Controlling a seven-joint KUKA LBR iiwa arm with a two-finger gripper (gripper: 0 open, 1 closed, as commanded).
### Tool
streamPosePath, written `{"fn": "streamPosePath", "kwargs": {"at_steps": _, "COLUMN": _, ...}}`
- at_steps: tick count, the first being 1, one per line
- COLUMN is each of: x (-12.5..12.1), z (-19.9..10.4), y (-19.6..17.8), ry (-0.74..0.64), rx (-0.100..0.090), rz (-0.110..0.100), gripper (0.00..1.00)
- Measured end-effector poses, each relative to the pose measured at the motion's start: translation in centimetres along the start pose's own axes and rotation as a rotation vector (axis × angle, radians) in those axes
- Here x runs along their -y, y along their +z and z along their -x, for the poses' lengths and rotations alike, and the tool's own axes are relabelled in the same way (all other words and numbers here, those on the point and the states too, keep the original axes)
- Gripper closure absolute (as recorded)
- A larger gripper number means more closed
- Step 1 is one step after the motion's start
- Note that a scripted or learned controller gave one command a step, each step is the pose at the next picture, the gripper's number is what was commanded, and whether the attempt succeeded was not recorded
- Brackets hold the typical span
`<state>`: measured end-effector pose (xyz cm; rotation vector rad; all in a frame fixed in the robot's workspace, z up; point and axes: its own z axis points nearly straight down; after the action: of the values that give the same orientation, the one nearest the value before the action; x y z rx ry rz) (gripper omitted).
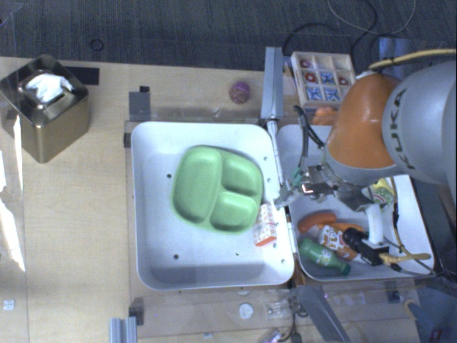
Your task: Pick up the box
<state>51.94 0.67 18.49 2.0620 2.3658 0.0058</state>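
Note:
A small white and orange box point(265, 227) lies in the left bin point(153, 191), against its right wall and just beside the green plate's lower right corner. My gripper point(305, 186) hangs over the left side of the right bin point(421, 220), up and to the right of the box, with the dividing wall between them. Nothing shows between its fingers. The grey arm with its orange band point(364, 131) covers much of the right bin.
A green divided plate point(218, 188) fills the middle of the left bin. The right bin holds a green bottle point(323, 254), an orange packet point(335, 238) and a yellow item point(385, 189). A patterned carton point(325, 77) sits behind the bins; a brown tissue holder point(46, 109) stands far left.

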Motion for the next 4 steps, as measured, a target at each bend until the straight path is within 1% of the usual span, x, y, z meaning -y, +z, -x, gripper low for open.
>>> {"fn": "streamPosePath", "kwargs": {"at_steps": 1, "x": -0.7, "z": 1.1, "y": -0.1, "ry": -0.158, "rx": 0.001, "rz": 0.002, "gripper": 0.0}}
{"fn": "streamPosePath", "kwargs": {"at_steps": 2, "x": -0.5, "z": 1.6, "y": -0.1, "ry": -0.014, "rx": 0.0, "rz": 0.003, "gripper": 0.0}}
{"fn": "streamPosePath", "kwargs": {"at_steps": 3, "x": 2.7, "z": -3.5, "y": 0.0, "ry": 0.36, "rx": -0.001, "rz": -0.003, "gripper": 0.0}}
{"fn": "streamPosePath", "kwargs": {"at_steps": 4, "x": 0.7, "z": 0.0, "y": 0.0, "ry": 0.249, "rx": 0.0, "rz": -0.001, "gripper": 0.0}}
